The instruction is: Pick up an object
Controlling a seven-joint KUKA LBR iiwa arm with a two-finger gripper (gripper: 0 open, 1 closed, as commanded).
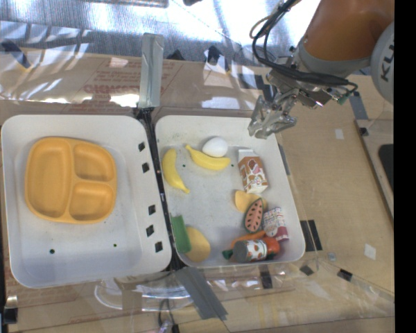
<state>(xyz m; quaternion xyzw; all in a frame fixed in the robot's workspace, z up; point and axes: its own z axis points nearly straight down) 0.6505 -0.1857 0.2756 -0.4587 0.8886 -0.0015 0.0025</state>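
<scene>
My gripper (270,125) hangs above the far right corner of the right bin (215,193), with nothing between its fingers. Below it in that bin lie a white egg (215,146), two yellow bananas (206,159) (172,171), a small carton (252,174), a yellow wedge (245,200), a watermelon slice (254,215), a can (276,223), a bottle (256,249), a carrot (246,240) and a corn cob (188,240).
The left bin (28,255) holds a yellow divided plate (69,180). A ridge with black tabs (151,186) separates the two bins. Cardboard and clear plastic sheeting surround the bins on the bench.
</scene>
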